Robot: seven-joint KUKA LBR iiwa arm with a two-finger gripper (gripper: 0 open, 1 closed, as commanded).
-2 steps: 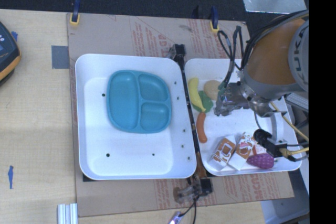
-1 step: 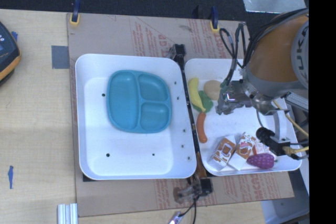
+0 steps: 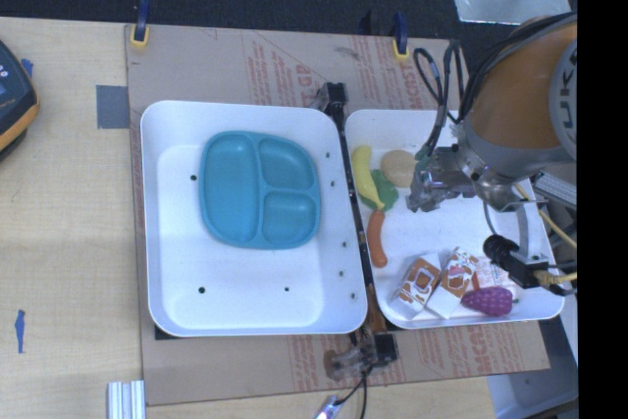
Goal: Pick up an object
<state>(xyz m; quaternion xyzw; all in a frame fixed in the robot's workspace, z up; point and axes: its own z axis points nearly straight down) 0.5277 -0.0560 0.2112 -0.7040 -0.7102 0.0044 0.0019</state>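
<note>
Beside the right bin (image 3: pixel 446 317)'s left rim, gripper (image 3: pixel 424 196) above open floor.

Right bin (image 3: pixel 392 314) — banana (image 3: pixel 362 174), green piece (image 3: pixel 385 191), carrot (image 3: pixel 377 238), cartons (image 3: pixel 420 285), purple grapes (image 3: pixel 488 300) lying flat.

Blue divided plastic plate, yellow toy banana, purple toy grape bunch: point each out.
Blue divided plastic plate (image 3: pixel 260 188): camera view, centre ridge.
Yellow toy banana (image 3: pixel 364 175): camera view, mid-body.
Purple toy grape bunch (image 3: pixel 488 300): camera view, middle.

One fixed camera is looking down at a slant on the table (image 3: pixel 69 240), framing both bins closely.
</note>
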